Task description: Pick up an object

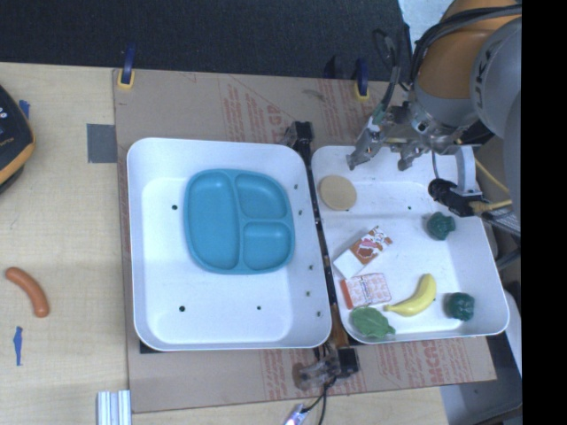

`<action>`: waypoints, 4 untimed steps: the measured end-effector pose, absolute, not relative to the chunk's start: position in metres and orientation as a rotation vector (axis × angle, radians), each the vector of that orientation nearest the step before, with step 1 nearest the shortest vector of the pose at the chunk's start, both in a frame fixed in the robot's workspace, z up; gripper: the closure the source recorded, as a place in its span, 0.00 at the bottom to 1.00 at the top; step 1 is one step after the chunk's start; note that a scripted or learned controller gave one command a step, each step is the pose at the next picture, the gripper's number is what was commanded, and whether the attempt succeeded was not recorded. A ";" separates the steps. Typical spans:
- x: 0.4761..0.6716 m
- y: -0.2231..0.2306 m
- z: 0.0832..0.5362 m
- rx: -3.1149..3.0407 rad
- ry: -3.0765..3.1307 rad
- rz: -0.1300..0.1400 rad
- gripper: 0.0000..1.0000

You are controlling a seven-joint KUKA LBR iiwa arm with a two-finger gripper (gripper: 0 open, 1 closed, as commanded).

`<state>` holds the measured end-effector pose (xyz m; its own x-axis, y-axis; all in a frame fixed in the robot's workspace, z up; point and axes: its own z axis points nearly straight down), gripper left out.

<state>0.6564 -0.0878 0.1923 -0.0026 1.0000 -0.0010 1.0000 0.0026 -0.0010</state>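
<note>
The left bin (151,326) holds a blue divided plate (238,220). The arm (469,47) hangs over the far edge of the right bin (483,264), its claw (386,153) spread open and gripping nothing — just right of a tan round cookie (337,192). Nearer lie a banana (415,297), two small cartons (365,273), and three green vegetables — one (372,324) at the near left corner.

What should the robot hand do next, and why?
Probably move down toward the round tan cookie. The gripper hangs open above the right bin's far edge with nothing between its fingers, and the cookie lies closest, just below and to its left.
</note>
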 end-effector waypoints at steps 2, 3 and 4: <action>0.595 -0.113 0.168 2.219 2.228 -0.005 0.00; 0.577 -0.099 0.091 2.220 2.228 -0.007 0.00; 0.536 -0.100 0.091 2.217 2.229 -0.005 0.00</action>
